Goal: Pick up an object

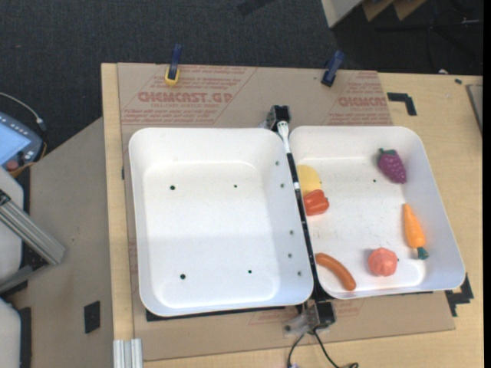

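Objects for picking all lie in the right bin (pixel 430 159): purple grapes (pixel 391 165) near the far right corner, a carrot (pixel 413 230) along the right wall with its long axis running near-to-far, a pink round fruit (pixel 383 261) and a sausage (pixel 336 271), lying diagonally, at the near wall. A yellow piece (pixel 308 178) and a red piece (pixel 316 202) touch each other against the divider. Left bin (pixel 153 152) adjoins. Gripper state: cannot be told.

The brown board (pixel 230 90) reads "CHEMCAST" in red print.
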`<state>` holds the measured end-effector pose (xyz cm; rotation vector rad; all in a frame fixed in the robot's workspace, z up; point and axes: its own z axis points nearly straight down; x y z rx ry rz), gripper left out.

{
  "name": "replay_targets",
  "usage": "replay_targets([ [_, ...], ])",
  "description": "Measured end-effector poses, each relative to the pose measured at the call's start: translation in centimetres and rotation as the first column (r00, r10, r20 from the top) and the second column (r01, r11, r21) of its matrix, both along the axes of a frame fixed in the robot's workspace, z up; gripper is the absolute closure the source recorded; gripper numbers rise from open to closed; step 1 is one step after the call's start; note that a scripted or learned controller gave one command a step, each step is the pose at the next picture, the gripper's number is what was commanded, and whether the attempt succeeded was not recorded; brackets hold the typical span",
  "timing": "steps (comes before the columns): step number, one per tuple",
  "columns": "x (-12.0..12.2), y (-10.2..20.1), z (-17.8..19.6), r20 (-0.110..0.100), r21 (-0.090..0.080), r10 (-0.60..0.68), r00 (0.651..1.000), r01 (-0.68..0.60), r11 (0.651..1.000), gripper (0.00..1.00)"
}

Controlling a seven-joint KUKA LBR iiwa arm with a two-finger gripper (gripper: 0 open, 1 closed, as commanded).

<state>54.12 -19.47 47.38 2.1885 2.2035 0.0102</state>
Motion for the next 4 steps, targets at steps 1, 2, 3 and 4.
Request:
replay_targets([
  [1,0.1,0.0,1.1,0.005,-0.003,0.001,1.000,-0.001,1.000,1.00],
  [2,0.2,0.0,2.2,0.009,-0.007,0.002,1.000,-0.002,1.000,1.00],
  [3,0.2,0.0,3.3,0.014,-0.010,0.002,1.000,-0.002,1.000,1.00],
  [4,0.3,0.0,4.4,0.019,-0.013,0.003,1.000,-0.003,1.000,1.00],
])
